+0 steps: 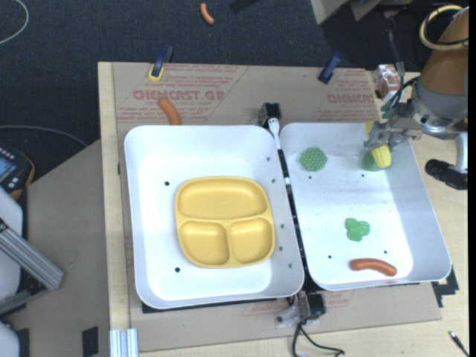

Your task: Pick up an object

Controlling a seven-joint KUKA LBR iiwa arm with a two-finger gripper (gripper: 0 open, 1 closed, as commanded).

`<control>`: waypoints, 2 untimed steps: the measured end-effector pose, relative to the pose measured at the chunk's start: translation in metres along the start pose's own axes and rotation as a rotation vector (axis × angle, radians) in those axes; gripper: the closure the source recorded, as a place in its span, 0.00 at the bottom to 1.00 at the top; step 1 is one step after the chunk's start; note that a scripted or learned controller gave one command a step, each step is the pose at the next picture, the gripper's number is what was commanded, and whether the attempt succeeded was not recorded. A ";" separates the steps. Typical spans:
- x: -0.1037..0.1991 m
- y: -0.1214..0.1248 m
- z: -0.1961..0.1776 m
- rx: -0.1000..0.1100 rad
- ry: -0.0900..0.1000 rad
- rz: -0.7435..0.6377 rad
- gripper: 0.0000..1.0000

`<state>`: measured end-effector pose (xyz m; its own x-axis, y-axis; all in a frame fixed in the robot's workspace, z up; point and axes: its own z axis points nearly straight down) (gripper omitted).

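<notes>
1. Camera view — the grey arm with its orange band [446, 69] reaches in from the right, and its end effector [381, 141] sits low over the far corner of the right shallow white bin [416, 199].
2. Directly at the end effector's tip lies a small yellow-and-green toy corn cob [379, 156]; whether the end effector is apart, together or clamped on the cob cannot be told from this angle.
3. In the same bin, a round, bumpy green toy vegetable [313, 158] lies near the far left wall, well apart from the corn cob.
4. A leafy green toy piece [357, 229] lies near the bin's middle, and an orange toy sausage [373, 266] lies close to the near wall, just in front of it.
5. The left shallow white bin [149, 199] holds a yellow plastic plate with three compartments [223, 222], lying flat at its centre.
6. On the cardboard-covered tabletop [223, 88] behind the left bin lies another orange toy sausage [170, 111] — near a blue-and-yellow clamp [159, 64] at the board's far edge.
</notes>
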<state>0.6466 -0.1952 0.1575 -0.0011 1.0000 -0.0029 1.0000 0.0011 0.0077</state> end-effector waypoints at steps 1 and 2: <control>-0.005 0.011 -0.056 0.000 0.000 0.000 1.00; -0.005 0.012 -0.068 0.003 0.001 0.000 1.00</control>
<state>0.6580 -0.1998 0.2258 -0.0007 1.0000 -0.0021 1.0000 0.0007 0.0044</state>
